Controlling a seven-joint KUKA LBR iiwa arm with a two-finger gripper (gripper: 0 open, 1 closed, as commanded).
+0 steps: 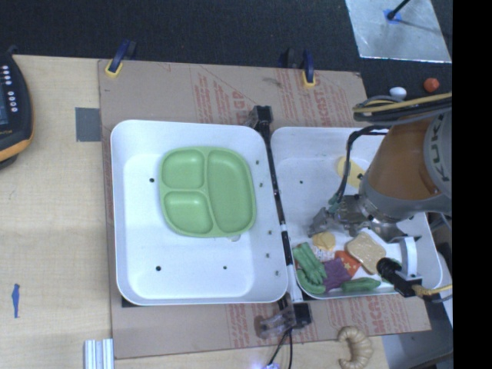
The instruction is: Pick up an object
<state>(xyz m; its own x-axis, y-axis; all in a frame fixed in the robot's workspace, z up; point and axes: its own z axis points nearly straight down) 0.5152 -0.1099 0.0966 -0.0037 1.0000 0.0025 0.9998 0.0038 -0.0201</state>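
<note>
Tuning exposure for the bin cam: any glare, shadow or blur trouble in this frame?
Camera view: left bin is bright, near washed out on its floor, though the green plate reads clearly. The arm shades the right bin beneath it, where the gripper looks dark and soft. The toy pile is small, with mushy edges. Background up top is very dark.

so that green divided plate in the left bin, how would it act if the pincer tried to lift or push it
The green divided plate looks like thin moulded plastic, so probably stiff and light. It lies flat on the left bin floor, so a push would likely slide it rather than tip it. Its low rim may give little to grip.
</note>
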